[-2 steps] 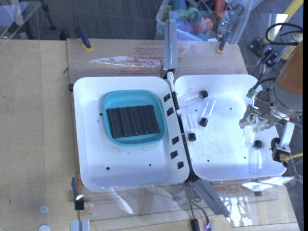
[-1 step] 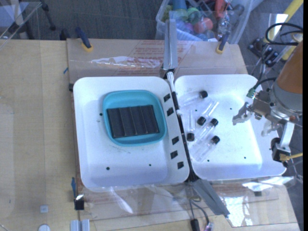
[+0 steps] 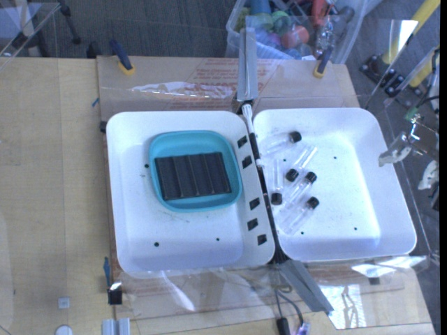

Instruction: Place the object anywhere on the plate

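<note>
Left bin (image 3: pixel 133 215) has the teal plate (image 3: pixel 159 147) sitting roughly in the middle, and there's a dark ribbed slab (image 3: pixel 192 175) lying flat on it, covering most of the inside. A row of little black tabs (image 3: pixel 250 183) runs down the seam where the two bins meet. Over in the right bin (image 3: pixel 356 187) are the clear vials (image 3: pixel 310 178) with black caps, I count five or so, hard to be sure since the glass nearly vanishes against the white. They're bunched in that bin's left half, close to the seam, lying at different angles, well apart from the plate. Behind the bins is a clear tub of colourful toys (image 3: pixel 297 12).
</note>
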Robot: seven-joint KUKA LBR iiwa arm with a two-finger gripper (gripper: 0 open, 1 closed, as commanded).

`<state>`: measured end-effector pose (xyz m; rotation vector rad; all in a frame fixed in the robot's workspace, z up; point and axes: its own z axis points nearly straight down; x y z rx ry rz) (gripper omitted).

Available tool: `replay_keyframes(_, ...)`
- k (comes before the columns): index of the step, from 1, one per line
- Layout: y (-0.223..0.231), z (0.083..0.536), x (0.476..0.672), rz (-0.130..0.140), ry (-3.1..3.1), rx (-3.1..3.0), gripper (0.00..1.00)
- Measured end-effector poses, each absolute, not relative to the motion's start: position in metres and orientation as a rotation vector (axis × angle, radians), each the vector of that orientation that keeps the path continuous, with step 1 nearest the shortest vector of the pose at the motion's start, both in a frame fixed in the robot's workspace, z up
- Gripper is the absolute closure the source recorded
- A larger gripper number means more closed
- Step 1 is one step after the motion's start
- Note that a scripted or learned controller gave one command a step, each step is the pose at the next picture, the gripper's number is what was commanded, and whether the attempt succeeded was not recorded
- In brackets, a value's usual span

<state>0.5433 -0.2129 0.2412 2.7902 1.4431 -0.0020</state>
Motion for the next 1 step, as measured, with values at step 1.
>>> replay_keyframes(1, -0.2149, 0.3836, 0.5711, -0.001, 1.377, 2.823, 0.0)
